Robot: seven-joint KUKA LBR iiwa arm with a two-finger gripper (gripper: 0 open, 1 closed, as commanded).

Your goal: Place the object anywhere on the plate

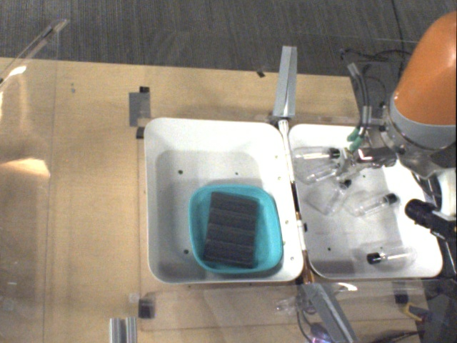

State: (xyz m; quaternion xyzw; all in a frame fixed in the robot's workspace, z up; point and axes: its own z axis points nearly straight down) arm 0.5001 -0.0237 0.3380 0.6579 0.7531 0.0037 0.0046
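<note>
Bench point(78, 213) carries two white bins, the left bin point(161, 191), well left of the end effector point(355, 148), holding a teal plate point(270, 227) with a dark ridged block point(230, 229) on it, while clear vials point(378, 203) lie just below the end effector, whose grip cannot be made out.

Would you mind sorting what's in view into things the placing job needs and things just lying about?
Belongs to the job:
- teal plate, in the left bin
- dark ribbed block lying on it
- gripper over the right bin

Just lying about:
- clear vials in the right bin
- black-capped vial
</note>
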